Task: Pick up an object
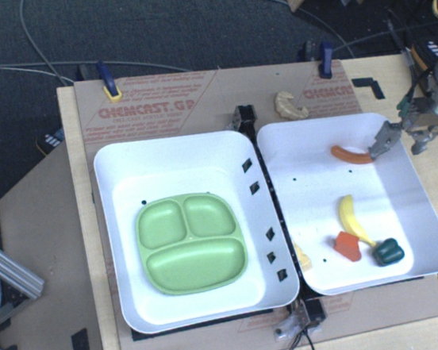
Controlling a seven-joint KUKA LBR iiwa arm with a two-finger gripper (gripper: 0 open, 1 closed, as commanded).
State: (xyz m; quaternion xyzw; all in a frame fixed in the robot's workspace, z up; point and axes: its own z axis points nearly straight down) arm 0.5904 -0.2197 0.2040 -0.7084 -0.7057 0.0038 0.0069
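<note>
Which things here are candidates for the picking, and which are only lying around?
For the job:
gripper
orange sausage
banana
red piece
green pepper

Lying about:
green divided plate
beige lump outside the bins
blue clamps

A robotics lab bench seen from above, set up for pick-up trials.

A brown board point(216, 90) printed with red lettering is clamped to the bench by blue clamps point(110, 84) at its far edge. Two shallow white bins point(117, 223) sit side by side on it, joined by black clips. Loose cables point(41, 41) trail over dark carpet point(7, 142) beyond the board. The gripper point(406, 133) of a robot arm reaches in over the far right rim of the right bin point(429, 218). Toy food lies in that bin just left of and nearer than the fingers; a green divided plate point(190, 242) sits in the bin well to their left.
</note>
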